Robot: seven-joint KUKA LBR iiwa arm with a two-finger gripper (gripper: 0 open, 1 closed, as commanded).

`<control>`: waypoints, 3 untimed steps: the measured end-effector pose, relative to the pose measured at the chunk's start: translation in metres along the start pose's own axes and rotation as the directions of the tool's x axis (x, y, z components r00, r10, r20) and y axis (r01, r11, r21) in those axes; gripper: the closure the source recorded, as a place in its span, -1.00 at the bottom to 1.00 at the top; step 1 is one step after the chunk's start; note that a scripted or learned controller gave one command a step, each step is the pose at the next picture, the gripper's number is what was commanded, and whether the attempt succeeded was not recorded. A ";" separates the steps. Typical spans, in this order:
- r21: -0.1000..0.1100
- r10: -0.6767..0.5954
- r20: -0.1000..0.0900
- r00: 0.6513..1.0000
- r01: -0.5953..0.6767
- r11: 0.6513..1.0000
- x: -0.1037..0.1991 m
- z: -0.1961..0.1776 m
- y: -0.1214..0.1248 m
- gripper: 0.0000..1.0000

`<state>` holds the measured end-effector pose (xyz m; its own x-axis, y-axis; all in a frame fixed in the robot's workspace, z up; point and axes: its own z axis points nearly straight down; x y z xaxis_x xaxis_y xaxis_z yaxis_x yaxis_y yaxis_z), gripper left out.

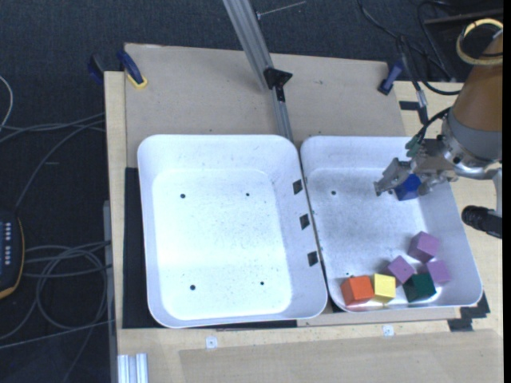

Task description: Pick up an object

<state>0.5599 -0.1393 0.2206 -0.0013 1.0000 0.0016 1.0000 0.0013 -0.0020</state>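
Note:
My gripper [406, 180] hangs over the upper right part of the right bin [343, 214], reaching in from the right. A blue block [409, 187] shows between its grey fingers [389, 179], and the gripper is shut on it. Whether the block is off the bin floor I cannot tell. In the bin's near right corner lie an orange block [358, 288], a yellow block [385, 285], a green block [417, 287] and three purple blocks [424, 246].
The left bin [215, 222] lies beside the right one, with small black clips [304, 221] along the shared rim. A slanted metal pole [254, 38] crosses the bench behind the bins. Blue clamps [132, 69] sit at the bench's far corners. Cables lie on the floor at left.

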 end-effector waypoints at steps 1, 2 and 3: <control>-0.001 0.001 0.000 1.000 -0.001 1.000 0.000 0.000 0.000 -1.00; 0.005 0.001 -0.001 1.000 -0.001 1.000 0.002 0.063 0.003 -1.00; 0.005 0.001 -0.001 1.000 -0.001 1.000 0.003 0.116 0.002 -1.00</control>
<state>0.5618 -0.1361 0.1049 -0.0005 1.0000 0.0023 1.0000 0.0005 -0.0067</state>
